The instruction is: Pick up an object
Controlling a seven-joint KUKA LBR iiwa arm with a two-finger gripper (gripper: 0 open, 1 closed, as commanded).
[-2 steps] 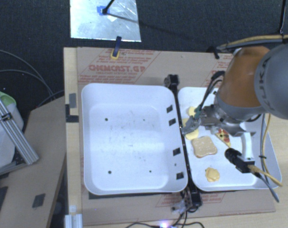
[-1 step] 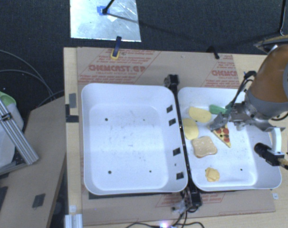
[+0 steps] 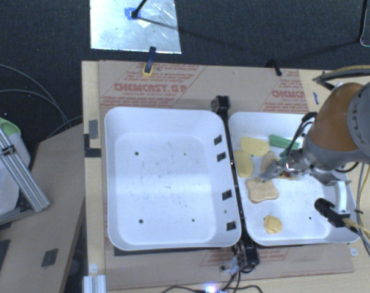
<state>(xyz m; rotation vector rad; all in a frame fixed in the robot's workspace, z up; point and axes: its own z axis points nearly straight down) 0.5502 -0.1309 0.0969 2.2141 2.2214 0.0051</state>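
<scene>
The right bin [image 3: 307, 234] holds several small items. Among them are a pale yellow round piece [image 3: 254, 145], a second yellow piece [image 3: 243, 163] near the left wall and a green block [image 3: 281, 141] at the back. There are also a tan bread-shaped slice [image 3: 262, 191] and a small yellow lump [image 3: 272, 224] near the front. My gripper [image 3: 272, 171] is down inside this bin, just above the tan slice and beside a beige piece [image 3: 269, 160]. A small reddish thing [image 3: 288, 174] sits against the gripper's right side. The arm's orange band [image 3: 331, 124] hangs over the bin's right half.
The left bin [image 3: 112, 163] lies beside the right one, with black clips [image 3: 224, 176] along the shared wall. A black fitting and cables [image 3: 331, 212] reach over the right bin's front right corner. A silver sheet [image 3: 135, 17] lies on the floor behind the bench.
</scene>
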